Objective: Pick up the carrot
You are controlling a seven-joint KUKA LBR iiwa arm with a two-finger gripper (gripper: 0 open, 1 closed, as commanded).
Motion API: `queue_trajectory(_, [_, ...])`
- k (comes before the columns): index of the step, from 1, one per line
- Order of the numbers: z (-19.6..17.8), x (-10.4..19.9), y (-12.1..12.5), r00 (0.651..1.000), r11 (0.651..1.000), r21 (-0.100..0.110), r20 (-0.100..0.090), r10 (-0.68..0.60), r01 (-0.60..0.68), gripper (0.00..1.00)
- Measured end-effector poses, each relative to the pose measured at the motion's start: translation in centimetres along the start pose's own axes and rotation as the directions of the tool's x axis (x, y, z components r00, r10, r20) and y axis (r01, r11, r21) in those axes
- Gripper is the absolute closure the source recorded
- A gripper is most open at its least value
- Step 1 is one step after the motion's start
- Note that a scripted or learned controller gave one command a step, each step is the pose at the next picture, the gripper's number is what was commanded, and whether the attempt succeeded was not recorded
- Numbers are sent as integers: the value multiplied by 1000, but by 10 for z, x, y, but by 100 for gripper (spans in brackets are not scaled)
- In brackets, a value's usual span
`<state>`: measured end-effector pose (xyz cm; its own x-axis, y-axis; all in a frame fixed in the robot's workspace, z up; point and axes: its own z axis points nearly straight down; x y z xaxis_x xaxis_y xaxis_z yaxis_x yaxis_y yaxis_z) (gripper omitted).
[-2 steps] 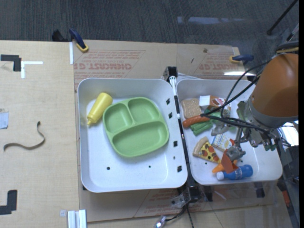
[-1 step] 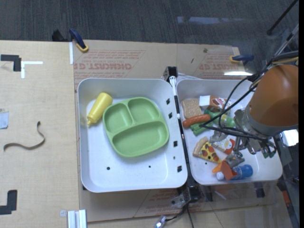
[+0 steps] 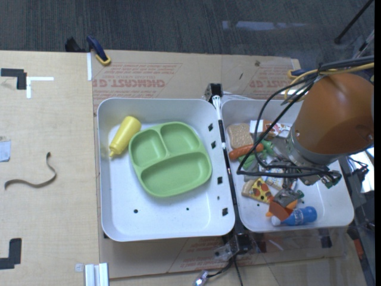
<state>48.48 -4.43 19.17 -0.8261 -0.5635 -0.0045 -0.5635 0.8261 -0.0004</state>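
Note:
The carrot [image 3: 241,152], a small orange toy with a green top, lies in the right bin [image 3: 339,216] near its left wall, just below a slice of bread [image 3: 240,134]. The arm's orange band [image 3: 333,115] hangs over the middle of this bin and hides much of what lies in it. My gripper [image 3: 287,189] pokes out below the wrist among cables, low over the toys, to the right of and below the carrot. Nothing shows it touching the carrot.
A pizza slice [image 3: 259,190], an orange-red toy [image 3: 280,208] and a blue bottle [image 3: 300,216] lie near the right bin's front. The left bin [image 3: 119,219] holds a green divided plate [image 3: 171,158] and a yellow bottle [image 3: 124,134]. Black cables loop around the wrist.

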Motion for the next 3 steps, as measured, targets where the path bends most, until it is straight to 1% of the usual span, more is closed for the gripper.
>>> queue_trajectory(1, [-9, -2, 0, 1000, 1000, 2, 3, -2, 2, 100])
queue_trajectory(2, [-9, -2, 0, 1000, 1000, 2, 3, -2, 2, 0])
queue_trajectory(3, [1, -4, 1, 971, 971, -2, -1, -238, 238, 0])
